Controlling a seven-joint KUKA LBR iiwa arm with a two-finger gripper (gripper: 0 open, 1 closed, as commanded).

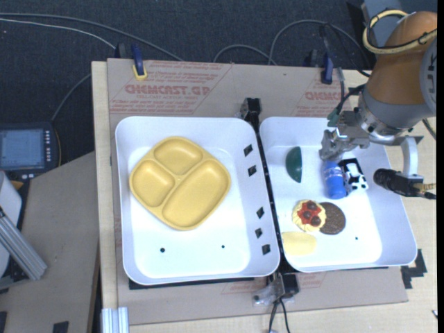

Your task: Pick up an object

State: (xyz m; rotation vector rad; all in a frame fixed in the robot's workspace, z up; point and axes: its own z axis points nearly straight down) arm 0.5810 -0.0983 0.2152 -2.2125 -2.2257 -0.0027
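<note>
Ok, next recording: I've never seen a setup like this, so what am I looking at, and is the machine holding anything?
This is a single picture from a camera fixed above a bench, looking down at a slant. The grey robot arm with an orange band reaches in from the right; its two-finger gripper hangs just above a small blue cylinder. I cannot tell if it grips anything. Two shallow white bins sit side by side. The left bin holds a yellow divided plastic plate. The right bin holds the blue cylinder, a dark green curved piece, a black-and-white die, a brown disc, a small toy pizza with red toppings and a pale yellow slab.
</note>
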